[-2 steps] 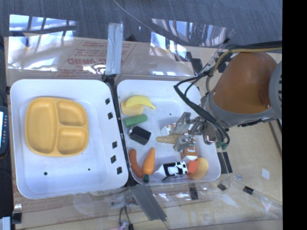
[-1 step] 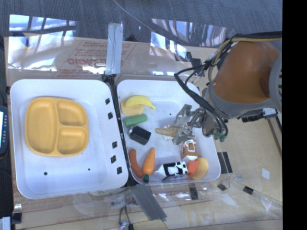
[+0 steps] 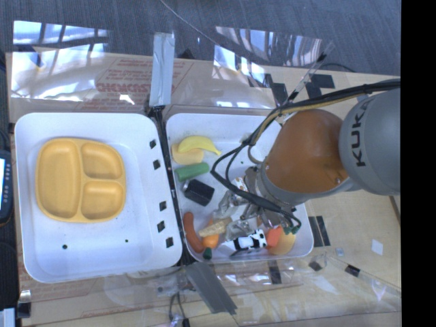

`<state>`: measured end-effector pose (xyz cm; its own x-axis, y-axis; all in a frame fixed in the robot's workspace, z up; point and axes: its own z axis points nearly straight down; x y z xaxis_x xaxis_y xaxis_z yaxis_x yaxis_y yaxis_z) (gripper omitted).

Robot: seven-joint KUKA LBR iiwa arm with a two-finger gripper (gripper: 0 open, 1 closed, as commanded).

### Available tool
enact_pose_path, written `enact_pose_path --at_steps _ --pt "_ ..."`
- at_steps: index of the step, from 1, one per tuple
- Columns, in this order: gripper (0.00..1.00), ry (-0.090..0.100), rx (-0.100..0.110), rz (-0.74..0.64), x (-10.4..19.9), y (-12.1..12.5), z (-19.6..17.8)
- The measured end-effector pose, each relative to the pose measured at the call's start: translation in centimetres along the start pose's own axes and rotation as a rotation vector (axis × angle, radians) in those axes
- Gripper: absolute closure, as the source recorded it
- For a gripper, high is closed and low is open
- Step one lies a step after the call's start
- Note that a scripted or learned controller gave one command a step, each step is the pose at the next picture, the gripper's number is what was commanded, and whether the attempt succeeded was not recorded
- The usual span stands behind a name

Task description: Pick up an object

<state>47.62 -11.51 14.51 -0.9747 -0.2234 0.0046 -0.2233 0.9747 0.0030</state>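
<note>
The right bin (image 3: 235, 122) holds several small toys: a yellow banana (image 3: 193, 146), a green block (image 3: 192, 171), a black block (image 3: 199, 193), a red sausage (image 3: 192, 231), an orange piece (image 3: 210, 241) and a black-and-white cow figure (image 3: 250, 242). My gripper (image 3: 234, 216) reaches down into the lower middle of this bin, just above the cow and beside the orange piece. Its metal parts sit among the toys, under the orange wrist band (image 3: 304, 154). A red and orange toy (image 3: 276, 238) lies by the wrist's lower edge.
The left bin (image 3: 129, 251) carries a yellow divided tray (image 3: 80, 179). A black divider (image 3: 163, 176) runs between the bins. Cables (image 3: 231, 159) loop from the wrist over the right bin. The grey arm (image 3: 375, 142) covers the bin's right side.
</note>
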Motion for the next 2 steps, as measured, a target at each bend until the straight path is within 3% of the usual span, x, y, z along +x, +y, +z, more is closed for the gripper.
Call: enact_pose_path --at_steps 1,2 --pt "1.0 -0.004 0.004 0.177 -2.9 1.6 3.8" --pt "1.0 -0.007 0.003 0.281 -6.3 0.2 2.8"
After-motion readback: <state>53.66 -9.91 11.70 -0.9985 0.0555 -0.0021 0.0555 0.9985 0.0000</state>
